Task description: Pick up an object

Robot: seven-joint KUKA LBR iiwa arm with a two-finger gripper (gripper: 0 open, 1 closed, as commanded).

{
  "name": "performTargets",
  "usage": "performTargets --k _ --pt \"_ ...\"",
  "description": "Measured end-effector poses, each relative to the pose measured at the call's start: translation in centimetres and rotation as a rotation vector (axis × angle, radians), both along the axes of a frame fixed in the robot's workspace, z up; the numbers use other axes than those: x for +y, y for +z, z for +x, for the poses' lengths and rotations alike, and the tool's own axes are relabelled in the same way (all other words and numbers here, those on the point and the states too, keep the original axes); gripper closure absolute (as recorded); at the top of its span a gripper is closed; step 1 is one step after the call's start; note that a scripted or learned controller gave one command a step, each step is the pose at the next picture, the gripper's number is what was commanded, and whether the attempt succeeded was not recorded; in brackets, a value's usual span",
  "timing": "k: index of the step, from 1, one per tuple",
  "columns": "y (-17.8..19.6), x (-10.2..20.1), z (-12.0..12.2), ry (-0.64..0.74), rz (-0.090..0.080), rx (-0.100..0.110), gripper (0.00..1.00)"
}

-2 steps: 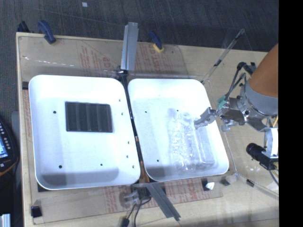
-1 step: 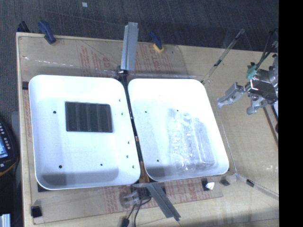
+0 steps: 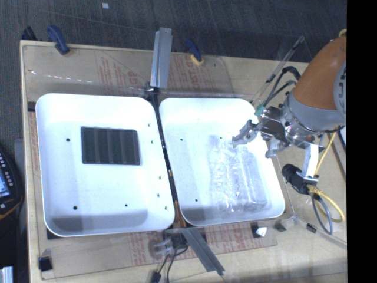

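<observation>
A clear, crinkled plastic item (image 3: 237, 177) lies in the right bin (image 3: 188, 158), in its right half. In the left bin (image 3: 59, 181) rests a dark ribbed rectangular block (image 3: 110, 145). My gripper (image 3: 254, 145) hangs over the right bin's right side, just above the top end of the clear plastic item. Its fingers are spread open, one fingertip (image 3: 238, 138) pointing left over the bin and the other near the bin's right rim. Nothing sits between them.
A metal bar (image 3: 161, 56) stands at the back between the bins. Blue clamps (image 3: 58, 39) grip the bench's far edge. Cables and a yellow hose (image 3: 321, 196) hang by the arm to the right of the right bin.
</observation>
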State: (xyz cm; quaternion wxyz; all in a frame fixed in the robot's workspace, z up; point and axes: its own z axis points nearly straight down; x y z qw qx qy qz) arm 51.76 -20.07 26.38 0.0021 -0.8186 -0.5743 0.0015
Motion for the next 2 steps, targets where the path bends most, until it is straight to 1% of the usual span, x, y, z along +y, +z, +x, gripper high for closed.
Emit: performTargets --k 1,2 --pt "6.0 0.0 -1.5 0.043 -0.002 -0.005 0.0" --pt "6.8 0.3 -0.4 0.169 -0.002 -0.004 0.0"
